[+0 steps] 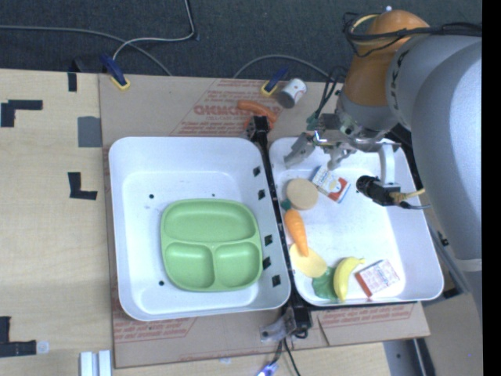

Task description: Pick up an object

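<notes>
- The gripper (317, 152) is seen above the far end of the right bin (407, 241), with its two fingers spread apart and nothing between them; no object is held.
- The candidate objects are all found in the right bin: a small white packet (332, 185) with red print just below the fingertips, a tan rounded piece (302, 194) just beside it, a carrot (295, 230) along the left wall, a pale yellow piece (308, 264) touching the carrot's near end, a banana (345, 277) by the near wall, and a red-and-white box (379, 277) just beside the banana.
- A green leaf-like item (321, 287) is partly hidden under the banana and the yellow piece; what it is cannot be settled from this view.
- The left bin (133, 202) is occupied by a green divided plate (211, 244), well apart from the gripper.
- The packet and the tan piece are judged the nearest targets.
- The tan piece is probably a light, stiff plastic toy with a smooth, rounded skin; it is best taken across its narrow width at the middle, since pads set off centre may squeeze it out sideways.
- The packet looks flat and light; its low edges offer little to close on, so a slip or a miss is to be expected there.
- The carrot, likewise taken to be light and rigid, would be gripped across its thick upper half, though the bin wall beside it leaves little room for one finger.
</notes>
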You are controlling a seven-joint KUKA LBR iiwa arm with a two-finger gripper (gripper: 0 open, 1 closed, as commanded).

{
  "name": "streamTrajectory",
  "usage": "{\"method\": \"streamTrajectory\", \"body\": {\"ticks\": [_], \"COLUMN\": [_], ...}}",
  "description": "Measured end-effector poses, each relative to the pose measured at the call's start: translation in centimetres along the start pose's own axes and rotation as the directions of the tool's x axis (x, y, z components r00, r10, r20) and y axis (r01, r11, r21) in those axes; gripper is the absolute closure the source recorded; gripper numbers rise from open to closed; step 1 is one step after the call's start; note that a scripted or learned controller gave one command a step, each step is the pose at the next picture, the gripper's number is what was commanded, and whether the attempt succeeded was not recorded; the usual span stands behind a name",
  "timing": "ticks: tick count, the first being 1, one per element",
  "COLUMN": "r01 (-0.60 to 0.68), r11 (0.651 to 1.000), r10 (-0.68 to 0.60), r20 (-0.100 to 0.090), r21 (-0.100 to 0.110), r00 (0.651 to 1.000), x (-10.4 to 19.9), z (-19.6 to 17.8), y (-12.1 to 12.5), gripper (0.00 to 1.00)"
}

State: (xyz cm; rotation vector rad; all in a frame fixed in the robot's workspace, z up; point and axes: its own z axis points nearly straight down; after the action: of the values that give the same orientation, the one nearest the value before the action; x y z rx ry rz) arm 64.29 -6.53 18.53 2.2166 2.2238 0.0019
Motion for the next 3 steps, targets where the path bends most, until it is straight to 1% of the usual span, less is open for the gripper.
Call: {"method": "streamTrajectory", "body": {"ticks": [1,2,3], "r01": [-0.002,-0.002,-0.003], "r11": [1.0,1.0,1.0], "r10": [0.002,0.002,0.003], "r20": [0.0,0.0,0.0], "r21": [0.004,0.004,0.001], "r00": [1.0,1.0,1.0], "x": [1.9,0.3,-3.2], "z": [0.1,0.1,9.9], "y": [-5.6,-4.5,-6.3], "gripper": [0.0,0.0,0.0]}}
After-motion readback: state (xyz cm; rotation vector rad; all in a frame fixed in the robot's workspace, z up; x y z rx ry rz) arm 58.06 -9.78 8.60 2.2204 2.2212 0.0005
